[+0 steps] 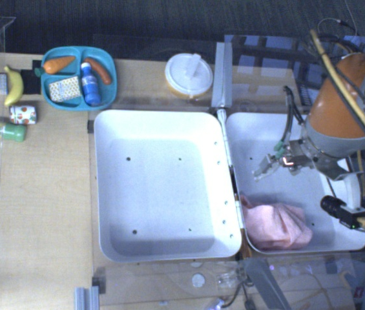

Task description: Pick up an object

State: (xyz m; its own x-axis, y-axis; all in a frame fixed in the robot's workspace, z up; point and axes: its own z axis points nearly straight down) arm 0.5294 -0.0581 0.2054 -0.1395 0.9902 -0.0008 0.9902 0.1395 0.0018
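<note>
The grey metal two-finger claw (267,166) is hanging over the right shallow white plastic bin (266,134), in its upper middle part, with its fingers pointing toward the left; the fingers are standing slightly apart and nothing is showing between them; behind it, the grey arm with its orange band (337,108) is reaching in from the right, trailing black cables and a yellow hose.

The soft crumpled pink cloth (276,226) is lying on the floor of the same bin, in its near left corner, against the left wall; it is sitting nearer the camera than the claw and clearly apart from it.

The left shallow white plastic bin (163,179) is lying just beside the right one, the two walls meeting along a line of small clips.

The light wooden bench (40,192) is carrying both bins; at its far edge a round white lidded tub (189,75) is standing near the gap between the bins; further left a blue divided plastic tray (79,77) is holding toy food, with a carrot-like orange piece and a small blue bottle among it; a yellow toy banana (14,84), a small printed can (22,114) and a green bottle (1,130) lying on its side are resting near the left edge.

Beyond the bench, dark carpeted floor (137,8) is showing.
</note>
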